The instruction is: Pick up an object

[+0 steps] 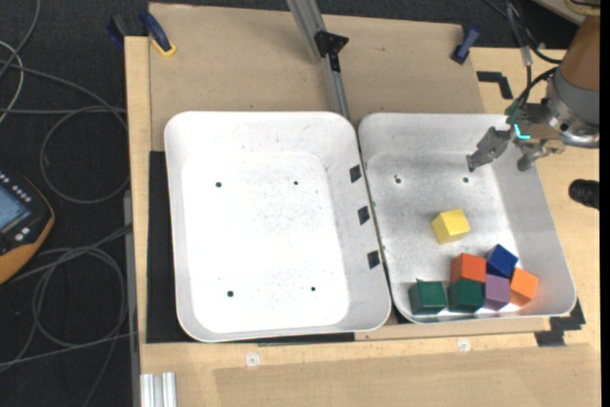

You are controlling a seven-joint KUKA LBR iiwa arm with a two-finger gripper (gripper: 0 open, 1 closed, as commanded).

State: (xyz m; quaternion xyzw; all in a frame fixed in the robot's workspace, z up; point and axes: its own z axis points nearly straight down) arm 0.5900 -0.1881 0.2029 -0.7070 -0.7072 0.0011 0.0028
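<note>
My gripper [504,152] hangs over the far right part of the right bin [400,143], its two fingers spread open with nothing between them. A yellow block [450,224] lies alone in the middle of that bin, below and left of the gripper. At the bin's near edge sits a cluster: a dark green block [428,296], a second green block [465,295], a red-orange block [468,267], a blue block [501,259], a purple block [497,289] and an orange block [523,284].
The left bin [191,148] stands beside the right one, joined by black clips [361,214]. A slanted metal pole [305,5] rises from the back of the bench. Blue clamps [157,33] hold the bench's far corners. Cables lie on the floor to the left.
</note>
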